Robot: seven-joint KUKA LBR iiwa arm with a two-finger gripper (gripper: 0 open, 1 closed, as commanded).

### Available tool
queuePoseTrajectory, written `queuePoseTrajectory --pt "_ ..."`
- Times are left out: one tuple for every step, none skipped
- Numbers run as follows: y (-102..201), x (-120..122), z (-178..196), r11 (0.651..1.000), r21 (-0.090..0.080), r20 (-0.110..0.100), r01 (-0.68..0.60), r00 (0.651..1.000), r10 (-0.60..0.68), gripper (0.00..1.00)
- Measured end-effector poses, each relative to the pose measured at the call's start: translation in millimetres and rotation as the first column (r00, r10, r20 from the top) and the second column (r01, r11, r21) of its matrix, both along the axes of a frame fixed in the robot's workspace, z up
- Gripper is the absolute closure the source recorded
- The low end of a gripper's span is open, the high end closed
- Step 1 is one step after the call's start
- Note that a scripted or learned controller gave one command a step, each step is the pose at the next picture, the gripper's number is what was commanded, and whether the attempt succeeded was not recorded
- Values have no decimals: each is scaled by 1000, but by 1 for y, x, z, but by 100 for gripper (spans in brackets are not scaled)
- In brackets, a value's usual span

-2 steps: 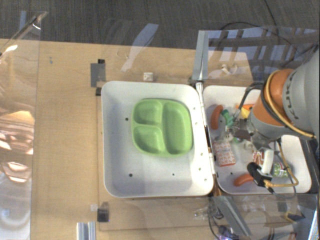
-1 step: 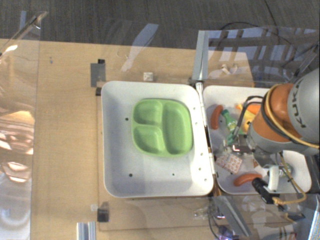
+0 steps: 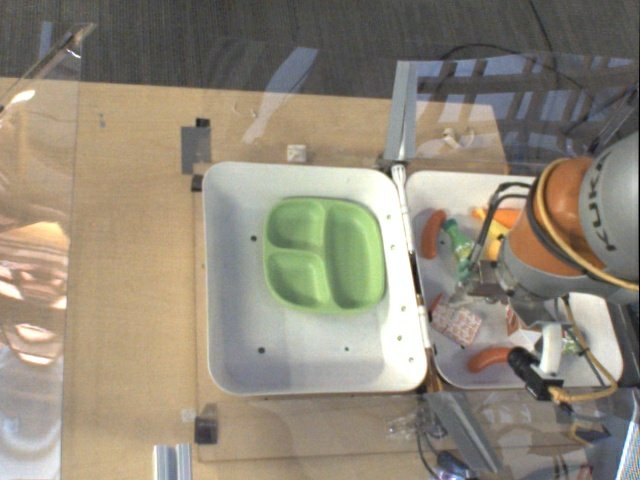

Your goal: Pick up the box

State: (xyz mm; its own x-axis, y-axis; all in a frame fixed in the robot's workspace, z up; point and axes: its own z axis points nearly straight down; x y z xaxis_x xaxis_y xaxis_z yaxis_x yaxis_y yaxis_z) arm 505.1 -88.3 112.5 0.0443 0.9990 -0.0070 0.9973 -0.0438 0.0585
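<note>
Step in hand, as judged: descent onto the small flat red-and-white patterned box [image 3: 456, 323], which lies near the front-left corner of the right-hand shallow white bin [image 3: 450, 373]. A clean pick calls for a plumb approach, avoiding the red sausage-shaped toy [image 3: 487, 359] just beside it. The gripper [image 3: 478, 286] hangs just behind and right of the box, apart from it; finger spread cannot be told. Further left, a green three-compartment plastic plate [image 3: 325, 255] sits in the left-hand shallow white bin [image 3: 230, 268].

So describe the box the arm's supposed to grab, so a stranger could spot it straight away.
Look in the right-hand bin, the one the arm reaches over. Near its left wall lies a small flat box, patterned red and white, unlike the plain red sausage-like pieces beside it.
</note>
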Motion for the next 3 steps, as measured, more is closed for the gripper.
queuePoseTrajectory --pt "0 0 0 1000 0 -1 0 1000 0 0" --pt "2 -5 -14 1000 3 -14 -9 1000 9 0" --pt "0 -2 -2 1000 -2 -7 -10 1000 10 100"
